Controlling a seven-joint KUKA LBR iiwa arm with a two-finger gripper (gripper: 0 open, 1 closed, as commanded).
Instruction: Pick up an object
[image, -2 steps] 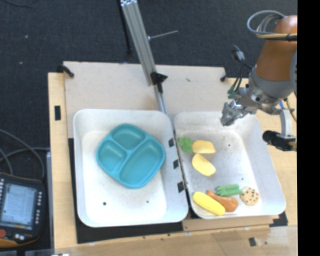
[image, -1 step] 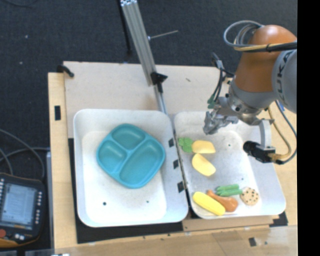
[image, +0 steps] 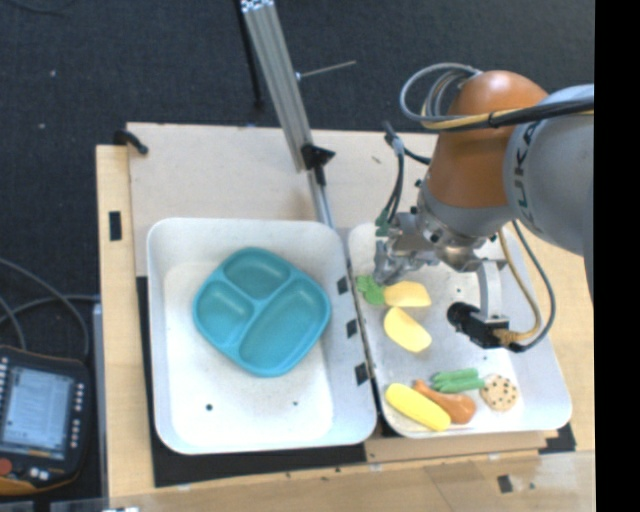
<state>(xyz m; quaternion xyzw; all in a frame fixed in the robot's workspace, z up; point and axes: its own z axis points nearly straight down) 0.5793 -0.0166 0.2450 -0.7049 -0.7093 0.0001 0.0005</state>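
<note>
step: approach, nothing lifted | pincer (image: 392, 262) low over right bin's (image: 545, 385) far-left corner, finger state: cannot tell | targets: green piece (image: 371, 291) just beneath, yellow pieces (image: 408, 295) beside it | next: settle on one piece, descend, close, lift clear of bin wall
</note>
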